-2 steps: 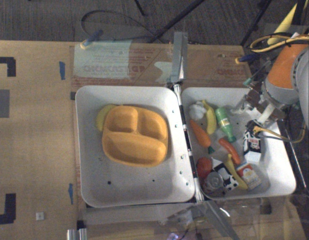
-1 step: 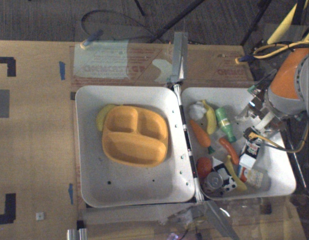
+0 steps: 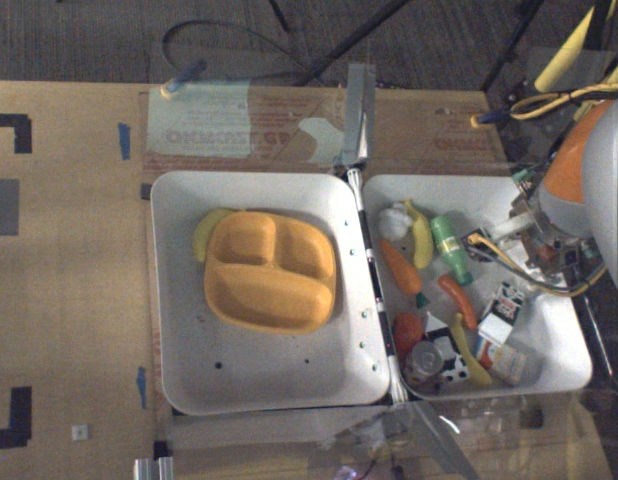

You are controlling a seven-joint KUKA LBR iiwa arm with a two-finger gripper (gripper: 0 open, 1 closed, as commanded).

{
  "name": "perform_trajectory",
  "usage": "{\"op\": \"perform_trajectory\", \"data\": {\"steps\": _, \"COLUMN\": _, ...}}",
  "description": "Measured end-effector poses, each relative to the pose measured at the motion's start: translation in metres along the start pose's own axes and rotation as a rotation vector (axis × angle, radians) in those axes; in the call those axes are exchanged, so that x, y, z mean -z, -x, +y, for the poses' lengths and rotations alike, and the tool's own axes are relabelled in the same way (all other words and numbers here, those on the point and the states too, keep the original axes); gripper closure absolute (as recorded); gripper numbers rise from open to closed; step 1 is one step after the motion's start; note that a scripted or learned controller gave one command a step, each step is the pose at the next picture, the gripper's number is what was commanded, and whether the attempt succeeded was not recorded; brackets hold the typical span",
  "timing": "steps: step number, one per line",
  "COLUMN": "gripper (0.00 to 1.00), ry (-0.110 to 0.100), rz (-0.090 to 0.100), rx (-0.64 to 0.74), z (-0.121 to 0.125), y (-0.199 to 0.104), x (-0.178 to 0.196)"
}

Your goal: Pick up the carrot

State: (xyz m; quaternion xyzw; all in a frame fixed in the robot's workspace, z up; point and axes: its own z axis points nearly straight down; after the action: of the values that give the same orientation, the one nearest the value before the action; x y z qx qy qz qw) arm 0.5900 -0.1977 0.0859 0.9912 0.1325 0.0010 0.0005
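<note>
The carrot (image 3: 401, 268) is an orange tapered piece lying at a slant in the left part of the right bin (image 3: 564, 363), close to the wall shared with the left bin. A yellow banana (image 3: 421, 234) lies just to its right and a white garlic-like piece (image 3: 393, 221) sits above it. My gripper (image 3: 534, 240) hangs over the right bin's upper right part, under the orange-banded wrist and among cables. It is well to the right of the carrot and apart from it.
The right bin also holds a green bottle (image 3: 451, 249), a red-orange pepper (image 3: 457, 300), a red tomato (image 3: 409, 326), a metal can (image 3: 425, 359), a small carton (image 3: 501, 316) and a second yellow piece (image 3: 470, 349). The left bin (image 3: 179, 368) holds an orange divided plate (image 3: 270, 271).
</note>
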Motion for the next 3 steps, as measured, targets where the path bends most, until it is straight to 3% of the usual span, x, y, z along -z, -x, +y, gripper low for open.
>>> {"op": "perform_trajectory", "data": {"steps": 1, "gripper": 0.0, "ry": -0.001, "rz": -0.002, "rx": -0.06, "z": 0.031, "y": -0.022, "x": 0.088}}
{"op": "perform_trajectory", "data": {"steps": 2, "gripper": 0.0, "ry": -0.002, "rz": -0.001, "rx": -0.01, "z": -0.011, "y": -0.007, "x": -0.001}}
{"op": "perform_trajectory", "data": {"steps": 3, "gripper": 1.0, "ry": -0.002, "rz": -0.001, "rx": -0.01, "z": -0.011, "y": -0.008, "x": 0.01}}
